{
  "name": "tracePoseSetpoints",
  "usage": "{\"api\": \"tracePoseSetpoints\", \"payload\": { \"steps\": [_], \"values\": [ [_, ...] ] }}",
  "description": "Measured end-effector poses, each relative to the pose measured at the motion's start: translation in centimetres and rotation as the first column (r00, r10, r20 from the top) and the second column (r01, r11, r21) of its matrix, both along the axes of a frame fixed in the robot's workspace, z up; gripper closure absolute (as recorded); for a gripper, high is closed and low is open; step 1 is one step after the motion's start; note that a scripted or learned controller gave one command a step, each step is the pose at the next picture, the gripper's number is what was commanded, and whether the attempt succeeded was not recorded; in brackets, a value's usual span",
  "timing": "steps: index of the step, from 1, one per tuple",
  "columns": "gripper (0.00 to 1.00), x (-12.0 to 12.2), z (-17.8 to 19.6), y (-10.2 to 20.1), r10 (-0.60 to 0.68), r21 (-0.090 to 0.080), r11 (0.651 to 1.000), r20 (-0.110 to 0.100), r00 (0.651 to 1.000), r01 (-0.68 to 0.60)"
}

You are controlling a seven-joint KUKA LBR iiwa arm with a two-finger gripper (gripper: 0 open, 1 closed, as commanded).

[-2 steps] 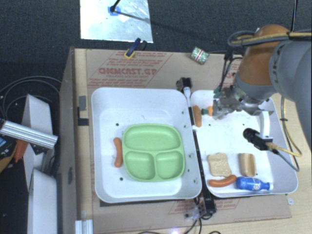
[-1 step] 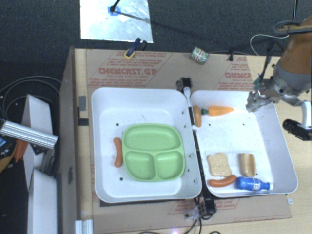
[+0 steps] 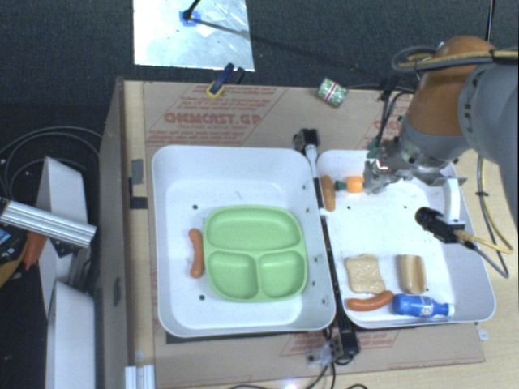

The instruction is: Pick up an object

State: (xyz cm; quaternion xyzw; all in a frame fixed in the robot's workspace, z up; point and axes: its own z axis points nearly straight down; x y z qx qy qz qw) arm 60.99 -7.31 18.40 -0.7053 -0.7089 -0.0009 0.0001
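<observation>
My gripper (image 3: 376, 177) hangs low over the far left part of the right bin (image 3: 474, 298). Just to its left lies a small orange piece with a green end (image 3: 353, 185), close to the gripper tip. A brown sausage (image 3: 327, 193) lies along that bin's left wall. Near the front of the bin are a slice of toast (image 3: 365, 274), a brown bread roll (image 3: 412, 273), an orange-red sausage (image 3: 369, 302) and a blue bottle (image 3: 422, 306) on its side.
The left bin (image 3: 174, 185) holds a green divided plate (image 3: 255, 252) and a red-brown sausage (image 3: 195, 253) beside it on the left. The grey arm (image 3: 454, 112) reaches in from the upper right. A small green can (image 3: 332, 91) lies on the cardboard behind the bins.
</observation>
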Motion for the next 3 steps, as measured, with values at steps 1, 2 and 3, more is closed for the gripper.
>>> {"api": "tracePoseSetpoints", "payload": {
  "steps": [1, 2, 3],
  "values": [
    [1.00, -3.4, 0.1, -3.4, -0.004, -0.003, 1.000, 0.000, 1.000, 0.004],
    [1.00, -4.6, 4.2, -8.8, -0.004, -0.003, 1.000, 0.002, 1.000, 0.004],
    [1.00, -5.7, 2.2, -2.2, -0.001, -0.001, 1.000, 0.001, 1.000, 0.001]
  ]
}}
